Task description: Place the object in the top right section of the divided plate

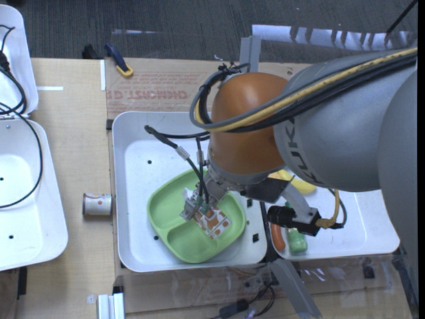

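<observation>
Centrally, gripper [197, 208] over divided plate [169, 234], rims apart

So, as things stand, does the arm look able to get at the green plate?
Probably yes. The tool already hangs right over the plate, above its right part, and nothing stands between them. A small orange-and-white item lies in the plate just under the tool.

Small can [97, 205] lying on bench between bins. Blue-yellow clamp [117, 60] near cardboard sheet [166, 88]. Black cables [16, 105] over left bin [26, 244].
</observation>
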